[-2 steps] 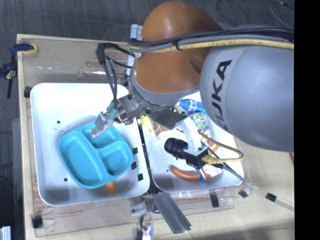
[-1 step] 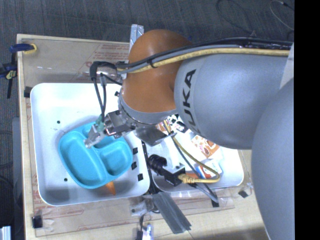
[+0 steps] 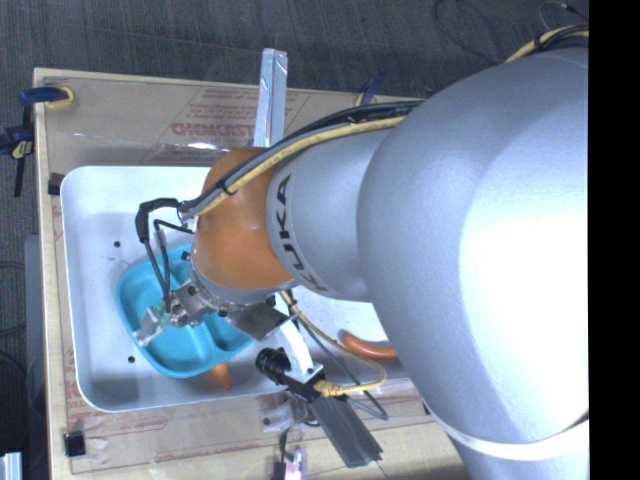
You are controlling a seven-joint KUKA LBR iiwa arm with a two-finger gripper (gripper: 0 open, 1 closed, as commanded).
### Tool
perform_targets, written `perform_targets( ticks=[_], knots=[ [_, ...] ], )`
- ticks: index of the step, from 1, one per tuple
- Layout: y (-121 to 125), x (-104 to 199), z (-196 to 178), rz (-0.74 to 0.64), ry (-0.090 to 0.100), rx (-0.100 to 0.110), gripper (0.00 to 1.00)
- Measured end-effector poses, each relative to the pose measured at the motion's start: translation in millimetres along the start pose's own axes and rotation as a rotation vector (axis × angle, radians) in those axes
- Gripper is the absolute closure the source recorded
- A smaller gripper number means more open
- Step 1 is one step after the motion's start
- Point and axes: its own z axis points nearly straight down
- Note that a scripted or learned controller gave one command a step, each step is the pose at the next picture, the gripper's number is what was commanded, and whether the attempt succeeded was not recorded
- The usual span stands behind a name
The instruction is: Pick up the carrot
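The grey arm with the orange band hangs low over the shallow white plastic bin at the left of the frame; its gripper sits above a blue plastic bowl-shaped object. I cannot tell the state of the fingers. A small orange carrot peeks out at the bowl's lower edge, in the lower middle; the approach seems in hand; next the gripper must shift toward it.

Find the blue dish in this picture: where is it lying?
The blue dish lies in the left white bin, toward its near edge, partly under the arm, with a small orange piece at its near rim.
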Motion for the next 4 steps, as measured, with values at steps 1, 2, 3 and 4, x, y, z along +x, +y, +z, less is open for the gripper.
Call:
perform_targets(
  ticks=[1, 2, 3, 4],
  knots=[
    [-16, -36, -32, -0.176, -0.002, -0.008, 0.00],
    [-3, -22, 43, -0.188, -0.009, -0.022, 0.00],
    [-29, -62, -173, -0.534, -0.005, -0.010, 0.00],
    [9, 7, -140, -0.827, -0.003, -0.005, 0.00]
  ],
)
